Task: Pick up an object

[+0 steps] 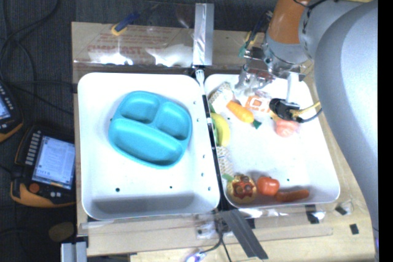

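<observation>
My gripper [254, 80] hangs over the far end of the right bin [307, 156], just above a small white-and-orange packet [257, 103]. An orange carrot [239, 111] lies just left of and in front of the gripper. A pink round piece [286, 127] sits to the right of the carrot. A yellow banana [220, 129] rests against the bin's left wall. At the near end lie a brown-and-red fruit [242, 188], a red tomato [268, 185] and a red sausage-like piece [293, 195]. I see nothing between the fingers.
The left bin [98, 187] holds a blue divided plate [150, 127]. A clear wrapper [219, 94] lies in the right bin's far left corner. The grey arm [344, 70] covers the right side of the bench. Bare floor shows in the middle of the right bin.
</observation>
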Available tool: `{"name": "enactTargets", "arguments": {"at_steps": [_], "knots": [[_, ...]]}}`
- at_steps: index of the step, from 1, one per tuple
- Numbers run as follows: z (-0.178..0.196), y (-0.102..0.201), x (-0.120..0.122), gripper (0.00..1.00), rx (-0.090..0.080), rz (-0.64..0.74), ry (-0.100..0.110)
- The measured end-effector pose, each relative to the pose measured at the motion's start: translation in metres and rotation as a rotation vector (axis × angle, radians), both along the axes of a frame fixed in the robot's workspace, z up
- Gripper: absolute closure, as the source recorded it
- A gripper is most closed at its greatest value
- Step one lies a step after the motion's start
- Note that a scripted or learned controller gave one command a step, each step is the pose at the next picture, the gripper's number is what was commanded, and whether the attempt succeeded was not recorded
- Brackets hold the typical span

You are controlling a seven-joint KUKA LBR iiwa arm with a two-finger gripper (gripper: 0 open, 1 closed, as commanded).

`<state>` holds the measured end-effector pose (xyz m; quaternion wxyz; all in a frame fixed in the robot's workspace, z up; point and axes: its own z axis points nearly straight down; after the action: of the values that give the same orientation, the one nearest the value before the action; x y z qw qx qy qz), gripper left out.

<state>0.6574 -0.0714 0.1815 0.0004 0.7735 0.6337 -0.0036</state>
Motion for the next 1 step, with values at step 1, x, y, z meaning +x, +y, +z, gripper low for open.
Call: {"name": "enactTargets", "arguments": {"at_steps": [1], "knots": [[0.0155,-0.0271,-0.0966,1.00,0.002,-0.030,0.001]]}}
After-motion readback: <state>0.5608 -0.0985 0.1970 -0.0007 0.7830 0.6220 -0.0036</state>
